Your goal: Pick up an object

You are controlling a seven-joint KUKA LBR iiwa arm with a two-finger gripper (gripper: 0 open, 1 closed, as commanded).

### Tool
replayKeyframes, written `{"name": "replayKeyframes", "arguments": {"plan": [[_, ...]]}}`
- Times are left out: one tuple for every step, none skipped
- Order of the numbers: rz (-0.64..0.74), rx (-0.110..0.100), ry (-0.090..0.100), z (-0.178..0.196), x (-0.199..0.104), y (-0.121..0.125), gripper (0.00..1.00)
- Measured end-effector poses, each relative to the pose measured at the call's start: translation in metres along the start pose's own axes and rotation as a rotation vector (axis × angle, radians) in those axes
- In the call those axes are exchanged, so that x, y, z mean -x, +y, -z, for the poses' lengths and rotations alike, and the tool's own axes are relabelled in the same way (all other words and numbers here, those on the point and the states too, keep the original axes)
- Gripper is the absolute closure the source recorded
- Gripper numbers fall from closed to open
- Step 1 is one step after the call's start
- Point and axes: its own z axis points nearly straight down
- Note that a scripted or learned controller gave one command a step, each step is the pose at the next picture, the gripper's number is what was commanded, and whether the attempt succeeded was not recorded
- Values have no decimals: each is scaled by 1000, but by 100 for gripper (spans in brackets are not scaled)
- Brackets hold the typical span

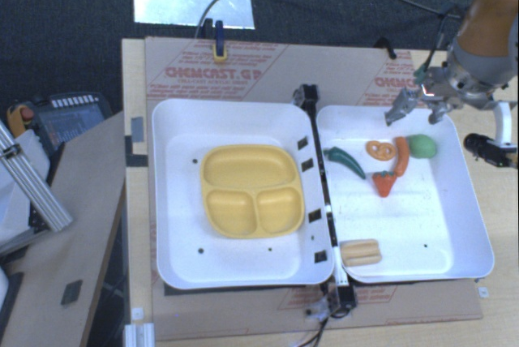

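Two white bins side by side on the table, contents listed from largest to smallest:

- Left bin (174, 134): carries one yellow divided tray (247, 190), lying flat near the middle. It is too broad for the fingers and a poor pick.
- Right bin (454, 240): carries the five small things below, all lying loose.
- Gripper (418, 105): hangs over the far edge of the right bin, fingers spread, nothing between them. The nearest candidates lie just below it.
- Carrot (393, 169): orange, lying lengthwise, its upper end just beside the green ball. Best approached with the fingers closing across its narrow width.
- Bread roll (361, 252): tan, at the near left corner, well apart from the rest. It is the clearest target, though farthest from the gripper.
- Green pepper (346, 160): slim and curved, apart from the cluster, likely to slip.
- Green ball (422, 146): round, likely to roll.
- Tomato slice (379, 149): flat, hardest to pinch.
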Motion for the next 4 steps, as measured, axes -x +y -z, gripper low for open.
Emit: {"name": "replayKeyframes", "arguments": {"plan": [[-2,-1,0,-43,5,2,0],[2,0,1,-90,-1,9,0],[3,6,-1,-76,0,11,100],[2,8,-1,-31,2,16,100]]}}
